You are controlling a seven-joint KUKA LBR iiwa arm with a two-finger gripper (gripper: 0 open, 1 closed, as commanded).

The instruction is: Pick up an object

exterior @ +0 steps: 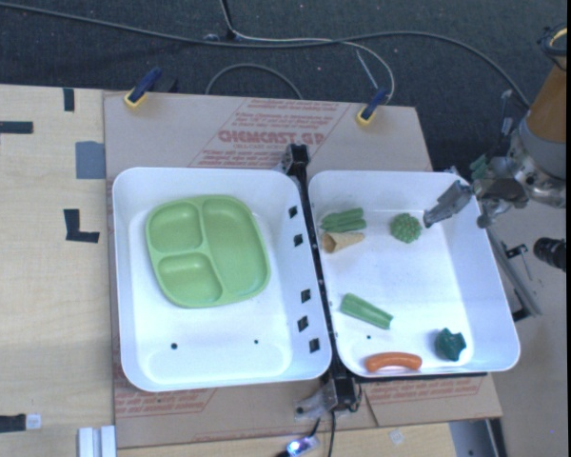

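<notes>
On the counter point(38, 255), the right bin point(476, 284) holds the toys. The gripper point(466, 203) hangs over its upper right corner, jaws spread and pinching nothing. Nearest is the green broccoli piece point(405, 228), resting on the bin floor just left of the jaws and slightly below.

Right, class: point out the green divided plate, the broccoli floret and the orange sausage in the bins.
green divided plate point(207, 251), camera view, on the ridge between its compartments.
broccoli floret point(406, 228), camera view, middle of its bumpy head.
orange sausage point(394, 361), camera view, middle of its length.
</notes>
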